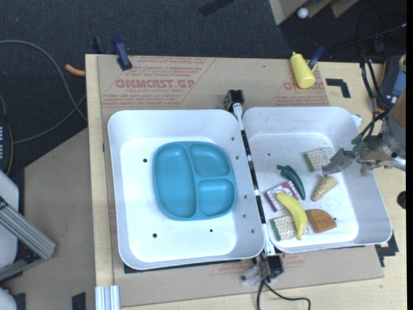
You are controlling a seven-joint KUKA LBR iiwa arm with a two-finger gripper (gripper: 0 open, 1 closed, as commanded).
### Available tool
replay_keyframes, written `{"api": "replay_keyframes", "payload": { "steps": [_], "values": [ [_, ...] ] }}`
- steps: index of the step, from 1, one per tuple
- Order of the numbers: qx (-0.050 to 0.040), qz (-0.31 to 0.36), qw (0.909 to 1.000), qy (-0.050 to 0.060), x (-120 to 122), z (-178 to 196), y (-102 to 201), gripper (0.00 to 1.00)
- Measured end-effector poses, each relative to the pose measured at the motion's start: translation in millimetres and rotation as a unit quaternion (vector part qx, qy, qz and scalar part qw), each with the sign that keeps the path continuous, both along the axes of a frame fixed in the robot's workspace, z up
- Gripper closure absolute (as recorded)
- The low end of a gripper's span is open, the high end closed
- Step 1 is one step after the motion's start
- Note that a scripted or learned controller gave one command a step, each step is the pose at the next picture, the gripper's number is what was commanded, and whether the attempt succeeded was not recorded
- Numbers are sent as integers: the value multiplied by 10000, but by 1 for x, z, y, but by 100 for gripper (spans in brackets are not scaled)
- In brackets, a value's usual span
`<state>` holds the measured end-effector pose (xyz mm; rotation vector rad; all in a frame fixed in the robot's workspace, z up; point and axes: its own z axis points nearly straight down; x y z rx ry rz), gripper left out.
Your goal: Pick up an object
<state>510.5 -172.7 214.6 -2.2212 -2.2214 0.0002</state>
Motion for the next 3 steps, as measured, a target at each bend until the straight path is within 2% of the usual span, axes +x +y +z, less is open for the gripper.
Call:
{"api": "replay_keyframes", "payload": {
  "steps": [1,2,3],
  "values": [
    [-1,6,10000,-30,-12,-127,44,0],
    [-8,-2,10000,-36,22,-127,66,0],
    [-7,1,10000,-27,46,-127,71,0]
  ]
}}
